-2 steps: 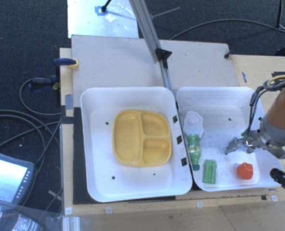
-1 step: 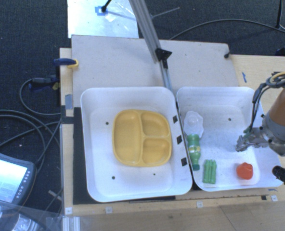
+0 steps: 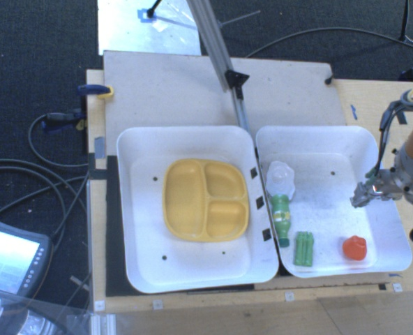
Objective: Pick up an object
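The right bin (image 3: 332, 142) holds a clear bottle with a green label (image 3: 280, 199) lying along its left wall. A small green ridged object (image 3: 303, 248) lies near the front, and a red-orange object (image 3: 355, 248) sits at the front right. My gripper (image 3: 363, 195) hangs at the right side of this bin, above the red-orange object and apart from it. I see nothing between its fingers. The arm comes in from the right edge.
The left bin (image 3: 137, 187) holds a yellow divided plate (image 3: 205, 199). A grey pole (image 3: 217, 44) slants down from the top to the gap between the bins. Cables and a pendant (image 3: 8, 257) lie on the floor at left.
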Robot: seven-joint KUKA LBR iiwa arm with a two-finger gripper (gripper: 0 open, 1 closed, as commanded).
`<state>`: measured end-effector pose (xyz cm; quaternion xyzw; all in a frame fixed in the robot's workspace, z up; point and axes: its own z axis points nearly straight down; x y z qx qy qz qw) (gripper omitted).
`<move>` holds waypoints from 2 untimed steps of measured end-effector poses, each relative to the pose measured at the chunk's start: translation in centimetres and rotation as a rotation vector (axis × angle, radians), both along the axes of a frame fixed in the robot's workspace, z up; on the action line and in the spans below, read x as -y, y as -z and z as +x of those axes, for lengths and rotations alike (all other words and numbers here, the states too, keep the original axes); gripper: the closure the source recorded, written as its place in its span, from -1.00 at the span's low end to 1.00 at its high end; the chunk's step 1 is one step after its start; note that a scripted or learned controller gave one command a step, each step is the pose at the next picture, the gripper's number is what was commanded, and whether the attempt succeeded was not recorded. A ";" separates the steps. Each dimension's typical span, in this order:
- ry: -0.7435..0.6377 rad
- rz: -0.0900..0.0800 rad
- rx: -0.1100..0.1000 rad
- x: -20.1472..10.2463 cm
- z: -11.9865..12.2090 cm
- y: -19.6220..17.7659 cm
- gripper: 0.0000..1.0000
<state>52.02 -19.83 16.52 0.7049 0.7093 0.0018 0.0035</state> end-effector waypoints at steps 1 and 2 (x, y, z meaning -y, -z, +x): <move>-0.001 0.000 0.001 -0.1 -0.7 -5.8 1.00; -0.001 -0.001 0.002 0.4 -0.7 -12.2 1.00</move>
